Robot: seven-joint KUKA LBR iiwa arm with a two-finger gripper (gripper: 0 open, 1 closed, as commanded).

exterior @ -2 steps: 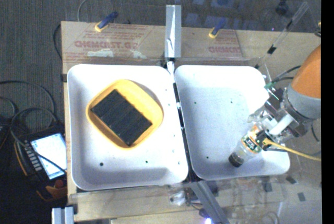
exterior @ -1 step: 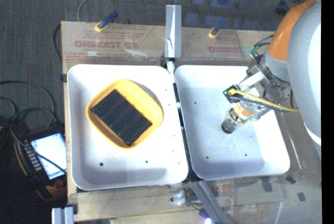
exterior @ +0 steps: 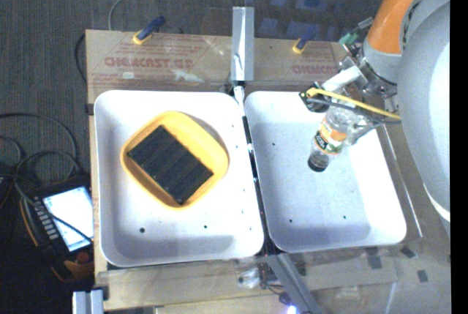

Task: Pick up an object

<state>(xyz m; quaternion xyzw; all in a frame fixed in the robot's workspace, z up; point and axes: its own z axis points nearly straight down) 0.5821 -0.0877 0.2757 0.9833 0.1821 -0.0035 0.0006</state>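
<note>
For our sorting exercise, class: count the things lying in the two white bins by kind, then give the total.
Yellow dish: 1
Black ridged pad in the dish: 1
Clear plastic bottle, right bin: 1
Total: 3

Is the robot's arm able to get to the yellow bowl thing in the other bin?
Probably yes. The yellow dish lies uncovered in the left bin with nothing over it, though the gripper is above the right bin, by a small bottle.
</note>
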